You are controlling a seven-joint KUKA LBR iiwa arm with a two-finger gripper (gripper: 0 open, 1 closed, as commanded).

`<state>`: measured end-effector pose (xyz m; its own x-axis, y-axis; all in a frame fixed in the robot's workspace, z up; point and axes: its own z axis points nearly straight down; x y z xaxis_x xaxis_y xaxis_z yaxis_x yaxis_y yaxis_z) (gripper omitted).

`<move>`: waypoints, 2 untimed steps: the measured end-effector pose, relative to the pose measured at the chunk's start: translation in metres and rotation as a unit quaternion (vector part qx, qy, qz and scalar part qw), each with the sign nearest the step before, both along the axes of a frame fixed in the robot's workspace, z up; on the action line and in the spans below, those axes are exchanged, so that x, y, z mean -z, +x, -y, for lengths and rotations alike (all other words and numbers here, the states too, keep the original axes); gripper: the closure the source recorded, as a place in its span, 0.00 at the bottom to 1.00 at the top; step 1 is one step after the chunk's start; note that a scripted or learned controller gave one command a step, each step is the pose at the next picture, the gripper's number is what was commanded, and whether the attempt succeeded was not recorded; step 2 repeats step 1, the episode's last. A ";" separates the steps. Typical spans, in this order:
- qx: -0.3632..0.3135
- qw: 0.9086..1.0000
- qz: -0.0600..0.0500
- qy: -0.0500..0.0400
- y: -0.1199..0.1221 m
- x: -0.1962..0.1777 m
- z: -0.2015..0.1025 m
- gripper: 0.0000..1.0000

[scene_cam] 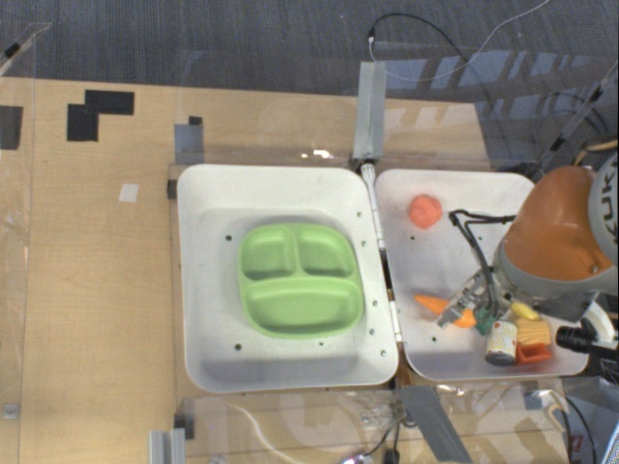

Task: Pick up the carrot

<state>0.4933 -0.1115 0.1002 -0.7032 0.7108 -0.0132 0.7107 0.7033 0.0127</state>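
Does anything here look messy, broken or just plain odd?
Nothing looks broken or spilled. The green divided plate sits slightly turned in the left bin. In the right bin the carrot lies by the tool, a pink ball sits apart, and a few small items crowd the near right corner.

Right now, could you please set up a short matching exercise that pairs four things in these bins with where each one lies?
Things:
1. green divided plate
2. pink ball
3. carrot
4. end effector

Places:
A. far part of the right bin, alone
B. middle of the left bin
C. right bin, low over the carrot's right end
D. right bin floor, left of the small toys at the near right corner

Pairs: 1-B, 2-A, 3-D, 4-C
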 end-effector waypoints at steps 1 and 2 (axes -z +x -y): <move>0.069 0.998 -0.008 0.001 0.093 -0.084 -0.055 1.00; 0.069 0.998 -0.008 0.001 0.093 -0.084 -0.055 1.00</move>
